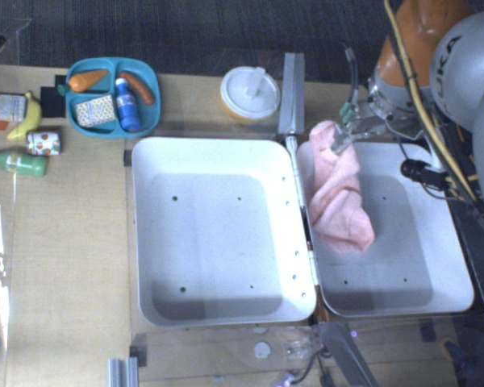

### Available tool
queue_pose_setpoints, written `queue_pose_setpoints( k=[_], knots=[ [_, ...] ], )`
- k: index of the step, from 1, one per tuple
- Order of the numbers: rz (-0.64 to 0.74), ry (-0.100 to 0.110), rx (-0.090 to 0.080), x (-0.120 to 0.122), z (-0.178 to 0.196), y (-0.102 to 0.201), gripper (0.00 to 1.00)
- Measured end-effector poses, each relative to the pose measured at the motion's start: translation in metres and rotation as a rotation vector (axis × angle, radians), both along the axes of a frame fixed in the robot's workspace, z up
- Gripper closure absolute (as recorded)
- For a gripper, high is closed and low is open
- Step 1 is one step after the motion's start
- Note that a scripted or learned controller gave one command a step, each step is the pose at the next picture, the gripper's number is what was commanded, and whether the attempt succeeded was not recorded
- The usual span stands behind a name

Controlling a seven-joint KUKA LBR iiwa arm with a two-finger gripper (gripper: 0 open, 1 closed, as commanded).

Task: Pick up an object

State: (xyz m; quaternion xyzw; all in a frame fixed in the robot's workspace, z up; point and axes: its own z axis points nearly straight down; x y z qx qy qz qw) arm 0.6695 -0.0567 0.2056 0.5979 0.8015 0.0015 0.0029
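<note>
The pink cloth (pixel 339 193) lies in the right bin (pixel 419 285), against its left wall, stretched from the far left corner toward the middle. It is crumpled and folded on itself, thicker at its near end. Its far end rises a little, and your pincer (pixel 344 134) is there, at the top edge of the cloth. The fingers seem to touch or pinch this raised corner, but they are small and partly hidden, so I cannot tell if they are wide or closed, or if the cloth is really between them.

I think the raised corner is chosen because it stands above the bin floor, so it gives something to grip.

The arm (pixel 460 63) comes from the right, over the far right corner of this bin, with cables (pixel 436 147) hanging beside it.

The left bin (pixel 218 232) is just beside. On the counter (pixel 56 256), far left, there are a blue tray (pixel 113 95) with toy food, a small can (pixel 43 143) and a white lidded cup (pixel 250 93).
</note>
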Motion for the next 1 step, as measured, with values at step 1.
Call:
queue_pose_setpoints(
  k=[1],
  knots=[
    [0.216, 0.002, 0.0, -0.0001, -0.0201, 0.0312, 1.0]
  ],
)
